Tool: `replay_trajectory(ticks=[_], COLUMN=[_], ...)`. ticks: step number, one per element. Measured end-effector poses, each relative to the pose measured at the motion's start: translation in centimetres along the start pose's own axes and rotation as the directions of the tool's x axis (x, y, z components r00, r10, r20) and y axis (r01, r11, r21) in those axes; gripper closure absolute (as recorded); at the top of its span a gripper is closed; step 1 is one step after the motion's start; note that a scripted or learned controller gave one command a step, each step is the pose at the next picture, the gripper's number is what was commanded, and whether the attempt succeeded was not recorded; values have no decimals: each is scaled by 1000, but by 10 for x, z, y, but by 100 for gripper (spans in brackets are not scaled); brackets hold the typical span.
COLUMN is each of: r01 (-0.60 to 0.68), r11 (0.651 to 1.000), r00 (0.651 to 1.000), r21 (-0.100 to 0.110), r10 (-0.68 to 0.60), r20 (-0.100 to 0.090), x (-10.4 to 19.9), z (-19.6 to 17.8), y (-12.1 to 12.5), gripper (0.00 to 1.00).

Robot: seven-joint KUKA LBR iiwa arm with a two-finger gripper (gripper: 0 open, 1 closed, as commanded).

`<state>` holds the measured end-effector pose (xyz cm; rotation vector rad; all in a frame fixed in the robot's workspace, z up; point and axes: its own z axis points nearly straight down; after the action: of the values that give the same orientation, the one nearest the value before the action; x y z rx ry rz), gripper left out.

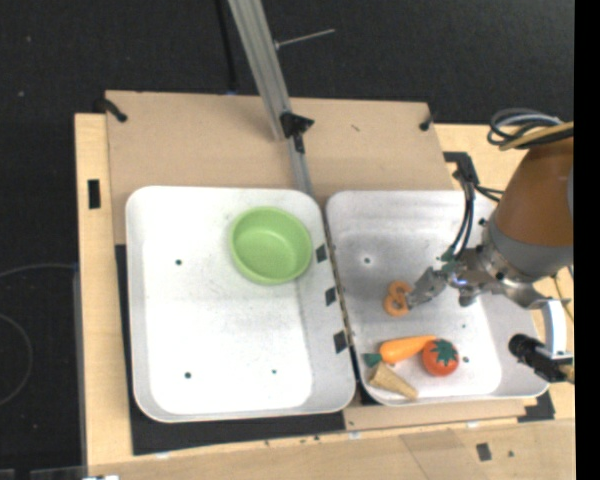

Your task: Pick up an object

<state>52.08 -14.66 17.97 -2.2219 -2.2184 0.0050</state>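
The right bin (400,218) holds a small orange ring-shaped piece (396,299) near its middle. Along its front edge lie an orange carrot (405,348), a red tomato (440,358) and a tan wedge (393,382). My gripper (423,289) reaches in from the right, low over the bin, with its tip right beside the orange ring on that piece's right side. Whether it touches the ring is unclear. A green bowl (271,245) sits upright at the back of the left bin (180,348).
A metal pole (265,63) slants up from behind the divider between the bins. The grey and orange arm (535,218) hangs over the right bin's right edge, with cables (520,128) behind it. Brown board surrounds the bins.
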Motion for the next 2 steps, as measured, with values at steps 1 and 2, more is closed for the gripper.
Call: replay_trajectory(ticks=[1,2], r01=[0,-5], r11=[1000,1000], r00=[1000,1000], r21=[-3,-10], r10=[0,5], r20=[0,0], x=[-3,-4], z=[46,34], y=[-8,-6], gripper=[0,100])
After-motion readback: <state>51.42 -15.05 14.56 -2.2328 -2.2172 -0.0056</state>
